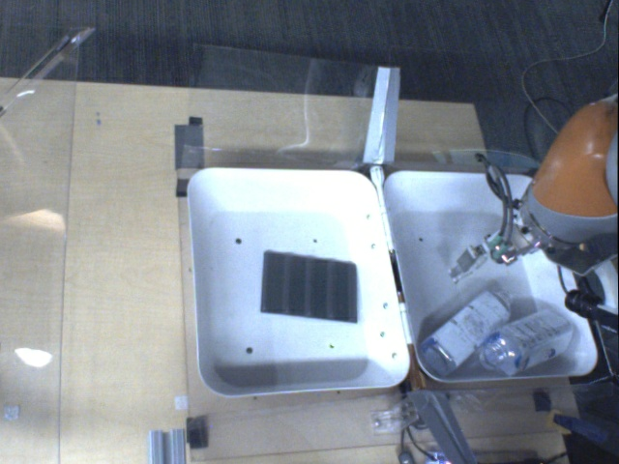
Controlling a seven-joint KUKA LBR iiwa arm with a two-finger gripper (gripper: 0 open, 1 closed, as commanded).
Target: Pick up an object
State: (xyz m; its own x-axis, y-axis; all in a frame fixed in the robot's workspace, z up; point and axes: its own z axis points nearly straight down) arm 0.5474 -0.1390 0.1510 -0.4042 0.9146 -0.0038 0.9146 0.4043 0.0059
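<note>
Over the right bin my gripper hangs above bare floor; I cannot tell its state; two bottles lie slumped against the near wall, just below, probably my target; left bin holds a dark pad.

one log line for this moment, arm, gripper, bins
arm: over right bin | gripper: above bottles, holds nothing | left bin: dark mat
</note>
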